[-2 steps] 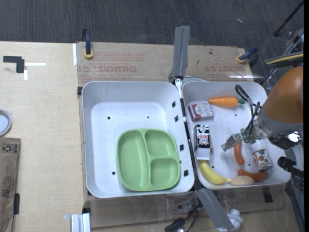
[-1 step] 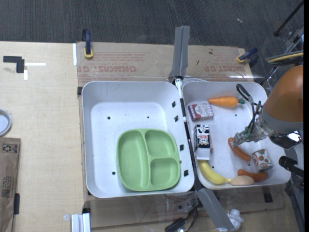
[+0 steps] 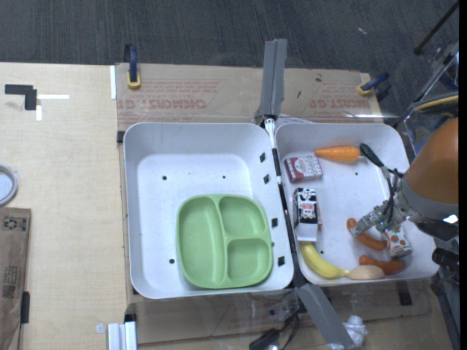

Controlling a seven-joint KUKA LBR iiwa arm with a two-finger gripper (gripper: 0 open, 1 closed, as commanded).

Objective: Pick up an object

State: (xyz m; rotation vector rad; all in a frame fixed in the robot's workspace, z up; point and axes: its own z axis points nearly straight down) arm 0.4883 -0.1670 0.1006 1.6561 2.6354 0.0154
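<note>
The tool [image 3: 379,221] is low in the right bin [image 3: 337,133], near that bin's right wall; it sits right over a small orange sausage-shaped toy [image 3: 367,237], and that looks like the thing to pick up. The toy lies on the bin floor, just beside a small white and orange cup-like thing [image 3: 399,245] and near a second orange piece [image 3: 388,265]; I think it is light, stiff plastic, smooth and a bit slippery, and round, so it may roll away; the best place to hold it looks like its middle, across the thin way. The tool's tip is small and blurry here, so I cannot tell how wide it is, or if it touches the toy; nothing clearly sits in it. A banana [image 3: 319,262] lies further left of the toy, and a carrot [image 3: 338,153] is well apart, at the bin's far side.
</note>
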